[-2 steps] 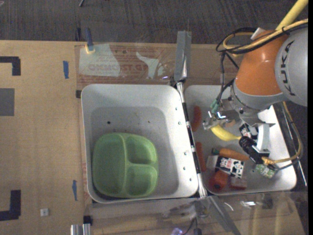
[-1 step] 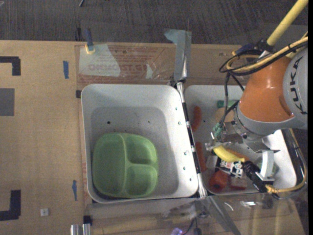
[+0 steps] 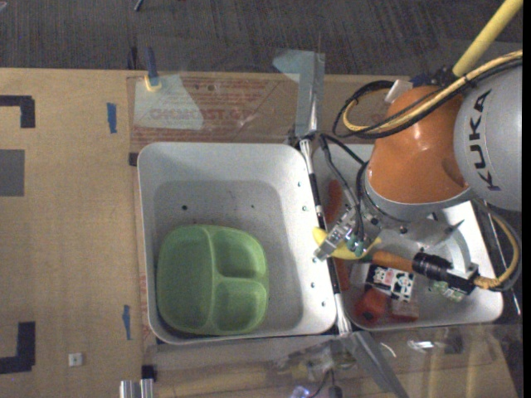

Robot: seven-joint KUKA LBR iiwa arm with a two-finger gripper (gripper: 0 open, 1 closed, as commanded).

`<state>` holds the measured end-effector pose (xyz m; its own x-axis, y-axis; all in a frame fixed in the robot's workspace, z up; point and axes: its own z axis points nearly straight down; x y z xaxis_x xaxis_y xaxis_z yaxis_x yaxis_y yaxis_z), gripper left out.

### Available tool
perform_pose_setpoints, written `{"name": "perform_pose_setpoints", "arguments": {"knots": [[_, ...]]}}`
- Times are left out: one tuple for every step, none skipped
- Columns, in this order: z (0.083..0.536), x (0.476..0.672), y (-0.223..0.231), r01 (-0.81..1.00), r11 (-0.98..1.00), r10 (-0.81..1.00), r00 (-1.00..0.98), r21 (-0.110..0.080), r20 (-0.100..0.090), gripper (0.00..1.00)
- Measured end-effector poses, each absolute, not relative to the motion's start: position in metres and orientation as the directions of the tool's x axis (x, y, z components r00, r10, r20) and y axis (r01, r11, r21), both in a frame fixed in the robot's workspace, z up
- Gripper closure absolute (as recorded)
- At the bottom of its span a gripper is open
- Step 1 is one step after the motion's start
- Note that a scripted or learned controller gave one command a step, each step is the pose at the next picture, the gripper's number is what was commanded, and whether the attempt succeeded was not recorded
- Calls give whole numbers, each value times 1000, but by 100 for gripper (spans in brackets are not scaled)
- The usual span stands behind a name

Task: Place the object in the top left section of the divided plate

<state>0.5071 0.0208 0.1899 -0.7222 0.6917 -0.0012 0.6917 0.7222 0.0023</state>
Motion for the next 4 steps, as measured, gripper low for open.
{"name": "perform_pose_setpoints", "arguments": {"knots": [[185, 497, 25, 612, 791, 612, -791, 1, 1, 100], [166, 479, 107, 513, 858, 513, -858, 0, 2, 100], [185, 520, 72, 355, 935, 355, -935, 3, -5, 100], [185, 520, 72, 355, 935, 355, -935, 3, -4, 0]]}}
